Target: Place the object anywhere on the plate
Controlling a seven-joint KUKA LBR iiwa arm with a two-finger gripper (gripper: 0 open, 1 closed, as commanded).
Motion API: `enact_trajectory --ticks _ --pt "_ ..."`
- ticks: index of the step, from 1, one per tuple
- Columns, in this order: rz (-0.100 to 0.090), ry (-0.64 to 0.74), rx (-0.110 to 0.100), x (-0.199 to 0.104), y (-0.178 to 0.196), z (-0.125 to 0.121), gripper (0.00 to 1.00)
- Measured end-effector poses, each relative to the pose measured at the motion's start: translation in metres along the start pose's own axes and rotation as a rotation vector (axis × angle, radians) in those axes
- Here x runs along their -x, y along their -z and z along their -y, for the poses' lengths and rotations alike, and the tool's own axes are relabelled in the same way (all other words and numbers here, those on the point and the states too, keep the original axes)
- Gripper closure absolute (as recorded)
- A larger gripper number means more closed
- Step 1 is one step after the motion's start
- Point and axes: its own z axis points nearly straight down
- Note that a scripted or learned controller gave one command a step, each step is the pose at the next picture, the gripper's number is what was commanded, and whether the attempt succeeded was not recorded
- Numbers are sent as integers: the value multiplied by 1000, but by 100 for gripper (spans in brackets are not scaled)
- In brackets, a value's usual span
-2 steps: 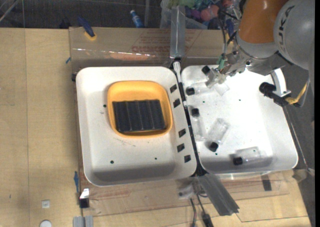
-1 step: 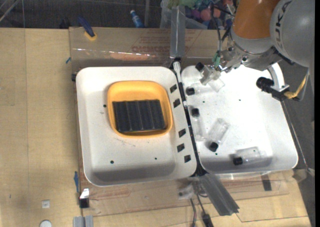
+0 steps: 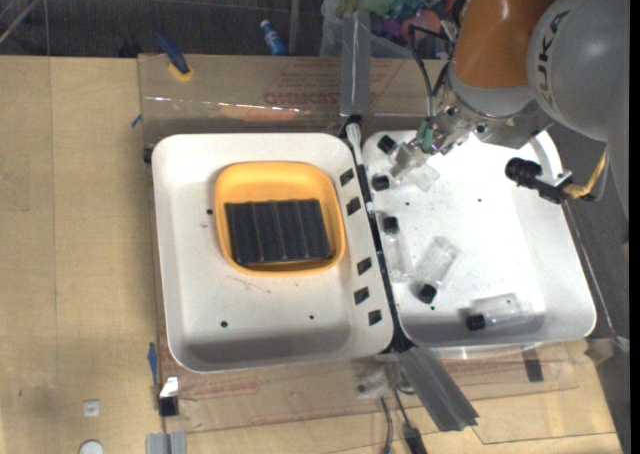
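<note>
The arm comes in from the upper right of the frame, and the tool [image 3: 428,142] hangs low over the top-left corner of the right bin [image 3: 560,272]. Something pale and clear sits right at its tip, but whether the tool is apart, together or clamped on anything, I cannot tell.

Loose in the right bin lie several clear vials with dark caps: one vial [image 3: 436,264] mid-bin, below the tool, tilted on a diagonal, and another vial [image 3: 494,310] near the lower edge, lying almost level. Which one is the task's thing is a guess; the mid-bin one is nearer.

The plate [image 3: 278,178], orange-rimmed with a dark ribbed insert [image 3: 278,230], sits in the left bin [image 3: 190,242], left of the tool and a little lower, across the divider. That's the crossing the move turns on.
</note>
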Motion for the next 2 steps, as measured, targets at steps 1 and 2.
enact_trajectory --ticks 1,2 --pt "0 0 1 0 0 0 0" --pt "2 317 3 -12 6 -8 0"
